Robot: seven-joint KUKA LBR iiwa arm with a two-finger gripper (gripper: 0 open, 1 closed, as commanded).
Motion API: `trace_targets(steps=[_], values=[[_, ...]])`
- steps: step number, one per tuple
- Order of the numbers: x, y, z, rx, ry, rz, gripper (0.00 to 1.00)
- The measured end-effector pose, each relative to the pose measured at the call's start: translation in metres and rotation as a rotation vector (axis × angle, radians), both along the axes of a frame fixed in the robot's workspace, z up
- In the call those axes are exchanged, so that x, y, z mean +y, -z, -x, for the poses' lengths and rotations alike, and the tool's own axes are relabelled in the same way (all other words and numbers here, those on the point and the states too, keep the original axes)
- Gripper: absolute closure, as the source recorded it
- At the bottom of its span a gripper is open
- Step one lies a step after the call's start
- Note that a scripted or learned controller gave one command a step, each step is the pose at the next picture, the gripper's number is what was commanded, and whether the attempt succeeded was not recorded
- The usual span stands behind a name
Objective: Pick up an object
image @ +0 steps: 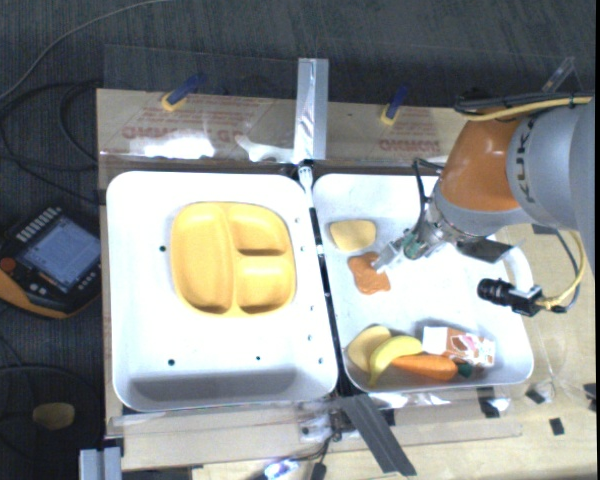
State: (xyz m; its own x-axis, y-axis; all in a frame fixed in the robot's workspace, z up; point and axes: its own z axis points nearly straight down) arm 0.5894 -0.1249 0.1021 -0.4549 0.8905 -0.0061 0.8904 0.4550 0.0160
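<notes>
Below, a dark grey carpeted floor is surrounding the bench [130, 118], whose brown board top is carrying clear plastic sheeting held by two blue-and-yellow clips near the far edge. Thin cables are trailing across the carpet at the upper left, and a handheld control pendant [45, 260] with an orange rim is lying on the floor to the left of the bench. Two shallow white bins are sitting side by side: the left bin [140, 368] is holding a yellow divided tray [232, 258], and the right bin [510, 353] is holding the loose items. The grey arm with its orange band is reaching in from the right, and the gripper [388, 259] is hovering low over the right bin's left half, its tip touching or just above an orange flat piece [370, 275]; whether the tool is released or clenched cannot be told at this size. That orange piece is lying flat near the bin's left wall, its long axis running roughly from upper left to lower right. Just above it a pale yellow slice [352, 234] is resting. Along the near wall a banana [385, 349], a carrot [425, 367] lying left to right, and a small carton [460, 346] are crowding together.
</notes>
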Motion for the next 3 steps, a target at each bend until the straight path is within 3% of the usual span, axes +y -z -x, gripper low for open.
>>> trace_targets(steps=[1,2,3], values=[[0.059,-0.081,0.029,0.019,0.176,0.0,1.0],[0.059,-0.081,0.029,0.019,0.176,-0.001,0.0],[0.017,0.012,0.007,0.006,0.162,0.002,0.0]])
